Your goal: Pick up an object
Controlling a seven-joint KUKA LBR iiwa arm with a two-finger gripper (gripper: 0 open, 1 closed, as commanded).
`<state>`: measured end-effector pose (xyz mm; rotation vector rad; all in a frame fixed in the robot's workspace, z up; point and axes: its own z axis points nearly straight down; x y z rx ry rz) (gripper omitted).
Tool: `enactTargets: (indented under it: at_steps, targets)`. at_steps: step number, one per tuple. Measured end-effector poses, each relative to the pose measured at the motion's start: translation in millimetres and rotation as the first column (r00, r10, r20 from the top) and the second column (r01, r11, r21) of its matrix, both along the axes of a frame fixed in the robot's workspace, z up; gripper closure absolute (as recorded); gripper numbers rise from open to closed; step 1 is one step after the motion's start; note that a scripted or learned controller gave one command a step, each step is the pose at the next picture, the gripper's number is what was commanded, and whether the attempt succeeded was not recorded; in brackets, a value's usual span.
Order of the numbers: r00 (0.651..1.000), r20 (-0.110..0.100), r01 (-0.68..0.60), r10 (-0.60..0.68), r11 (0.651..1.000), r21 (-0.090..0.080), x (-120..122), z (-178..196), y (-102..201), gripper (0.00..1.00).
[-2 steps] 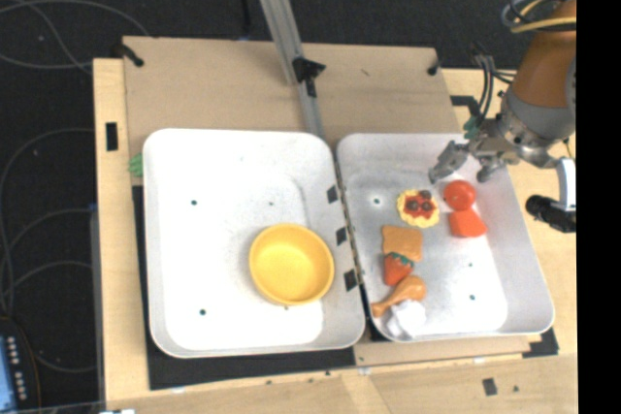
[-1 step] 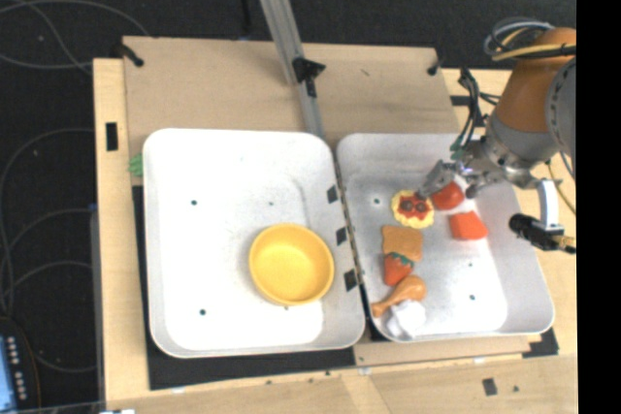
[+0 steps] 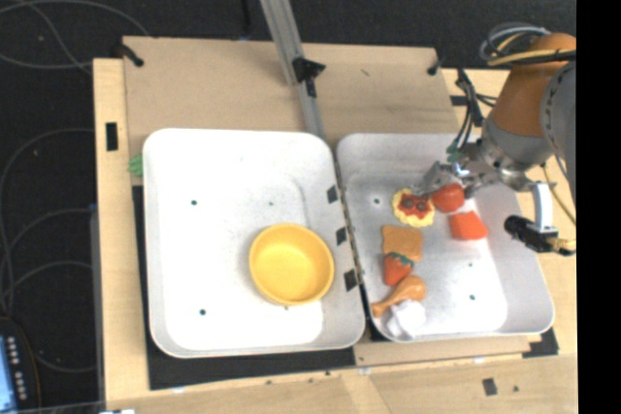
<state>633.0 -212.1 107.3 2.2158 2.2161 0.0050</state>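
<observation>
White plastic fills the near part of the bench: two shallow bins side by side, the left bin (image 3: pixel 194 170) holding a yellow bowl (image 3: pixel 290 263) toward its near right corner, with plenty of bare floor around it. In the right bin (image 3: pixel 505 296) the toys crowd the near left side. Closest, at the near rim, lies a white lump (image 3: pixel 408 316), touching a tan drumstick (image 3: pixel 400 292) whose long axis runs from near left up to far right. Just beyond it are an orange-red carrot-like piece (image 3: pixel 395 267) and a brown toast slice (image 3: pixel 402 240). Farther in sits a yellow disc with red topping (image 3: pixel 414 207), flat, and beside it a round red tomato-like toy (image 3: pixel 447 199) and an orange-red block (image 3: pixel 469 226). The right half of this bin is bare. The gripper (image 3: pixel 452 172) hangs over the tomato's far edge; I cannot tell how its fingers stand. Behind it rises the grey arm (image 3: pixel 519 116), past the bin's far right edge.
</observation>
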Motion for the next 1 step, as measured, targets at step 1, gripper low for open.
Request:
enactTargets:
  at_steps: [1]
  targets:
    - [1.000, 0.009, -0.003, 0.003, 1.000, -0.003, 2.8, 15.2, -0.6, 1.00]
